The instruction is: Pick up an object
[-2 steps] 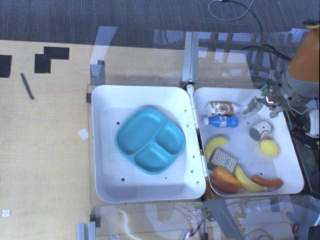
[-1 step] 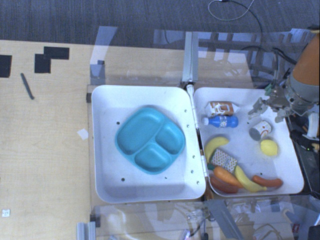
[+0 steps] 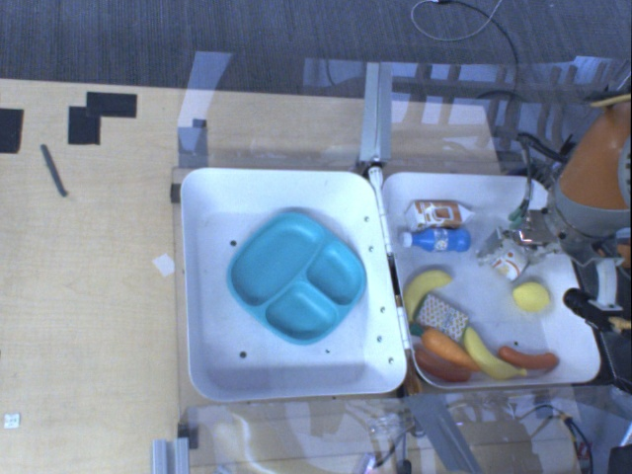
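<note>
Where the arm [image 3: 595, 181] comes in from the right, its grey body and orange band hang over the far right corner of the right bin [image 3: 591, 368], and the gripper [image 3: 521, 235] sits low near a small white object with a red mark [image 3: 508, 264]; whether the tool is wide, narrow or holding anything cannot be told from this view.

The right bin carries the loose items. A brown and white carton [image 3: 438, 212] lies at the back, with a blue bottle [image 3: 436, 239] just in front of it. A yellow lemon [image 3: 531, 297] rests to the right, near the small white object. Toward the front left lie a yellow-green fruit [image 3: 425, 286], a checkered block [image 3: 441, 315] touching it, an orange carrot [image 3: 449, 350] and a dark red piece [image 3: 442, 368] (partly hidden under the carrot). A banana [image 3: 488, 355] curves along the front, with a red sausage-shaped item [image 3: 528, 359] beside it.

The left bin [image 3: 212, 363] holds a blue divided plate [image 3: 296, 276], lying flat near its middle.
</note>
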{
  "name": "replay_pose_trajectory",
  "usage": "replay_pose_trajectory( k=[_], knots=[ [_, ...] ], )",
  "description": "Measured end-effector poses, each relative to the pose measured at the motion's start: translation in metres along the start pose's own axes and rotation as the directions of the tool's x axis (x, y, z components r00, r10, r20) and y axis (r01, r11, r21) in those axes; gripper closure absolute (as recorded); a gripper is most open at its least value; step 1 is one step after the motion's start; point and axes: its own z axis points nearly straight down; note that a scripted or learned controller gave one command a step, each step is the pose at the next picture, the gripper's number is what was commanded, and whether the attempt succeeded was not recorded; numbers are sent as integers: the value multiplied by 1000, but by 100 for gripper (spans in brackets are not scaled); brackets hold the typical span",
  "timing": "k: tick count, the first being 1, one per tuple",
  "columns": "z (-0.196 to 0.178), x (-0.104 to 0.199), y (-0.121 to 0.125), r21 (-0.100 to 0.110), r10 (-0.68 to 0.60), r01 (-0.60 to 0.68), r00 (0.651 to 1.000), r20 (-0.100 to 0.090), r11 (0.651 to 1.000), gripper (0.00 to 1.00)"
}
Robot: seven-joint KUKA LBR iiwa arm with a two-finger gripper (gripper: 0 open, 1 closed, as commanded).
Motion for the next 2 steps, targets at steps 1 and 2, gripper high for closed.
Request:
replay_pose_trajectory(
  k=[1, 2],
  knots=[
    [19, 2, 8, 2, -13, 13, 1000, -1, 1000, 0],
    [6, 3, 11, -7, -16, 16, 1000, 0, 1000, 100]
  ],
)
